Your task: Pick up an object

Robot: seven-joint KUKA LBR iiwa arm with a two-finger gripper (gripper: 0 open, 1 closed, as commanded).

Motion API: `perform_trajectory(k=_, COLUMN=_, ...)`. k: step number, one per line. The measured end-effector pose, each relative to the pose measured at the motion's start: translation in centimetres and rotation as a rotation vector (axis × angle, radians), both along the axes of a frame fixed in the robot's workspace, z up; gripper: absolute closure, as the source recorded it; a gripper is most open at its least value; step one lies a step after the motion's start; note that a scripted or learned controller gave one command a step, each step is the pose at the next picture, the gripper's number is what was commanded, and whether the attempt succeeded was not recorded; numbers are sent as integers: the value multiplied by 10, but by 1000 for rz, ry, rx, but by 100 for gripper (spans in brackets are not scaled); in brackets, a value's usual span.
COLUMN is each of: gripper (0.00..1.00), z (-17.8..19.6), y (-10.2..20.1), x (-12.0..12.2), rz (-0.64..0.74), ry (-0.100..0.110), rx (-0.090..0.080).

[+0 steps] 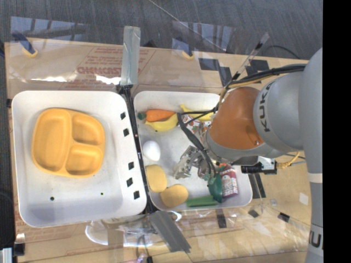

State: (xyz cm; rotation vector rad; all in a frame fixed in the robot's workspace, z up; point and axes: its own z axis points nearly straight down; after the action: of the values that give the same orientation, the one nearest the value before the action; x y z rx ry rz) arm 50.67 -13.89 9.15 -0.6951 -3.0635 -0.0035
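We see the gripper [189,163] lowered into the right bin [170,97], near the middle of the frame, its metal fingers pointing down toward bare white floor, with nothing visibly between them; whether they stand apart or together we cannot tell from this slant. The candidates lie close around it: a white egg [151,150] just to its left, a pale yellow potato-like piece [156,178] and a rounder tan one [174,195] toward the lower left, a green pepper-like object [215,187] and a red-labelled can [228,182] at the lower right beside the wrist, and a carrot [159,114] on a yellow banana [163,124] near the bin's top wall. The yellow divided tray [67,141] sits alone in the left bin [24,163]. In our judgement, the step in hand is settling on one object, and the egg or the yellow piece looks nearest. We should centre over a single item, keep clear of neighbours and the bin wall, and descend fully before closing, since rounded shapes may squirt out of a shallow pinch.
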Motion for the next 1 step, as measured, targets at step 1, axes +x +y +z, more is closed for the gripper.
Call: perform_trajectory(k=1, gripper=100, z=0, y=51, x=44, rz=-233, ry=0, rx=0)
